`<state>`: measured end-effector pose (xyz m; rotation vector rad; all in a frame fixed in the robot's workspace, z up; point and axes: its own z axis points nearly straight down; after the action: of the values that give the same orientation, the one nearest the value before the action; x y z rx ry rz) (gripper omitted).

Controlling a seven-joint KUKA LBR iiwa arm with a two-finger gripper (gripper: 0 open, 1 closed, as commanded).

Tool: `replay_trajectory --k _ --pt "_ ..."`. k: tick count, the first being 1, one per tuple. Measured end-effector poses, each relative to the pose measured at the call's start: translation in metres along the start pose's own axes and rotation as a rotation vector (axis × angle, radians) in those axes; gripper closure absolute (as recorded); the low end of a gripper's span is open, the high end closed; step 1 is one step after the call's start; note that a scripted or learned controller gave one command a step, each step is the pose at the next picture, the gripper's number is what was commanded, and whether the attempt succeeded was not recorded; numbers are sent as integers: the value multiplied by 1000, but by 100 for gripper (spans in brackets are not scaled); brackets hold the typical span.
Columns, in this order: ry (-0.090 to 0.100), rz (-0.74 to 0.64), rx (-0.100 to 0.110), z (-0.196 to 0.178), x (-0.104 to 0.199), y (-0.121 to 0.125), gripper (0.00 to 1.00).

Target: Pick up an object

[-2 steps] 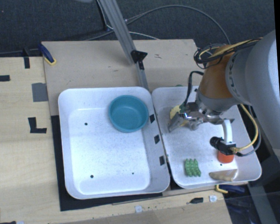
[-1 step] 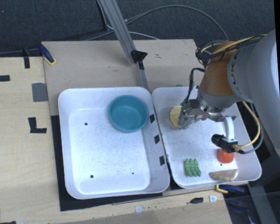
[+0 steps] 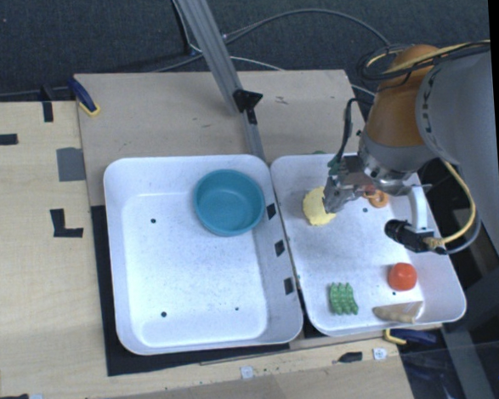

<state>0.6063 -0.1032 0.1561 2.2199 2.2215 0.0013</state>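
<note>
Down in the right bin point(image 3: 368, 250) the pincer point(image 3: 333, 199) sits right against the yellow object point(image 3: 316, 207), touching its right edge at the bin's far left, though whether it's clenched I cannot tell.

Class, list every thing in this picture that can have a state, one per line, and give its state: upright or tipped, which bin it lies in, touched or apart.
Blue bowl: upright, in the left bin.
Yellow object: in the right bin, at the gripper; grasp unclear.
Green object: lying flat, right bin, apart.
Red object: right bin, apart.
Beige object: against the right bin's near rim.
Gripper: lowered into the right bin.
</note>
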Motion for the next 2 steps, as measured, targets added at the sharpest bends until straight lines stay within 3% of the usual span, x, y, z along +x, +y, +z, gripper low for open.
replay_trajectory --k 2 --pt "0 0 -1 -103 8 3 100"
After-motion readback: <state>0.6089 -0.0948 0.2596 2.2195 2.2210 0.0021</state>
